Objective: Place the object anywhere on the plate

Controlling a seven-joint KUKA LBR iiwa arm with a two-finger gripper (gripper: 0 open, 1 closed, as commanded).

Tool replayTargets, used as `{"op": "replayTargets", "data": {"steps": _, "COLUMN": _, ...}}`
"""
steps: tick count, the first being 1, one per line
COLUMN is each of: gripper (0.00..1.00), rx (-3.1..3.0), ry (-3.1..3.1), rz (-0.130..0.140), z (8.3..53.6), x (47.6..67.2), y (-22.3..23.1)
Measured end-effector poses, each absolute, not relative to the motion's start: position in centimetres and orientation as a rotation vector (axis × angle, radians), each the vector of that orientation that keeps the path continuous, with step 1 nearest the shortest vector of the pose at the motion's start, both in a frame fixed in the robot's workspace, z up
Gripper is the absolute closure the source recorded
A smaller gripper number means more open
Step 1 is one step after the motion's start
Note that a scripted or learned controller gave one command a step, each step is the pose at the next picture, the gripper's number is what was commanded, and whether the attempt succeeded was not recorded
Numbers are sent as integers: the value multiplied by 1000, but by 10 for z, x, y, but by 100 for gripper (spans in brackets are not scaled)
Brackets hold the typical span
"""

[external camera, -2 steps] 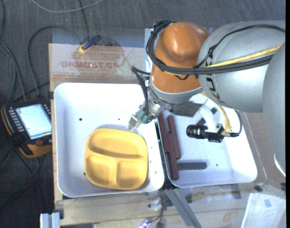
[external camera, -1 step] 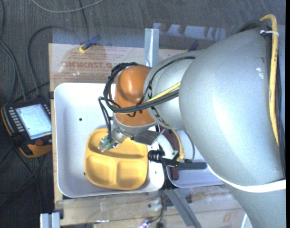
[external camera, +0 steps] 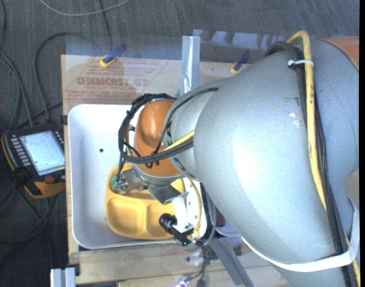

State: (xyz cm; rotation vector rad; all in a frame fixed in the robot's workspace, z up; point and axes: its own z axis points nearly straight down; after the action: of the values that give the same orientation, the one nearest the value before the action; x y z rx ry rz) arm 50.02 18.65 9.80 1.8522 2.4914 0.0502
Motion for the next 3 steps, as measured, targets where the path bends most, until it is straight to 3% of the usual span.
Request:
{"op": "replayTargets", "data": {"steps": 1, "gripper": 100, "rx": 1981, "ry": 2436, "rz": -14, "z": 282, "x": 485, "y": 158}}
{"op": "replayTargets", "data": {"steps": 2, "gripper": 100, "rx": 2220, "ry": 2224, "rz": -18, "z": 162, "x": 492, "y": 210}}
{"op": "replayTargets", "data": {"steps": 3, "gripper": 100, "rx": 2348, "ry": 2085, "rz": -19, "z": 163, "x": 563, "y": 154}}
